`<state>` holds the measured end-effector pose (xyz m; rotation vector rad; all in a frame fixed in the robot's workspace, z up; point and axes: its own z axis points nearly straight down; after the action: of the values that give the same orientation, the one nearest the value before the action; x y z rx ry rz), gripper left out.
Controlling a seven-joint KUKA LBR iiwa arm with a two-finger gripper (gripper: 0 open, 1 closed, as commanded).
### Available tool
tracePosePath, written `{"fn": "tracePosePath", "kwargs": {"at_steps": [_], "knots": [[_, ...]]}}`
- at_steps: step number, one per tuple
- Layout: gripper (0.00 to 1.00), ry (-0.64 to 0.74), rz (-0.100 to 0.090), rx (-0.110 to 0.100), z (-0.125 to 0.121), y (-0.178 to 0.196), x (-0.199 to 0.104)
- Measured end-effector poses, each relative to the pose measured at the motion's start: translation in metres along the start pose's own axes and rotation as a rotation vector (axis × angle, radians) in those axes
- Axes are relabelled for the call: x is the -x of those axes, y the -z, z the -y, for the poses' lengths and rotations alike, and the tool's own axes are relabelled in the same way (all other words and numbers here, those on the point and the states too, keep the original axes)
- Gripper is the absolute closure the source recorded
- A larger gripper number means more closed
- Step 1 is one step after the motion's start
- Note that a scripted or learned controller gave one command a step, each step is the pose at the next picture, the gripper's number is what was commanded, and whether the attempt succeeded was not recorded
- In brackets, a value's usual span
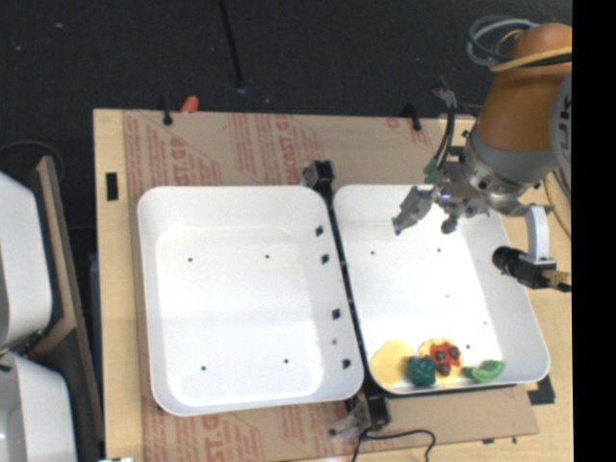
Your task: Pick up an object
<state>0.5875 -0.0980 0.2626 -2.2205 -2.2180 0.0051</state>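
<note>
- The gripper [429,217] hangs over the far part of the right bin [500,296], near its back rim, with its 2 fingers [408,213] spread apart and nothing between them.
- The arm [520,94] enters from the right; its orange band and grey wrist cover the bin's far right corner, and the upper arm is cut off at the frame's edge.
- A cluster of small objects sits at the right bin's near edge, well apart from the gripper: a pale yellow disc [390,360], a teal lump [421,371] touching it, a red and orange piece [444,354] just behind, and a green piece [487,370] to the right.
- These objects are small and blurred; what they are cannot be made out, and where 1 ends and the next begins is unclear between the teal and red pieces.
- The left bin [154,258] lies beside the right bin, the 2 meeting along a dark seam.
- A black fitting [515,263] projects over the right bin's right rim, its outer end hidden by the frame edge.
</note>
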Motion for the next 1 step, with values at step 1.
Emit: {"fn": "tracePosePath", "kwargs": {"at_steps": [1], "knots": [[0.00,0.000,0.000,0.005,-0.0009,0.0028,0.0000]]}}
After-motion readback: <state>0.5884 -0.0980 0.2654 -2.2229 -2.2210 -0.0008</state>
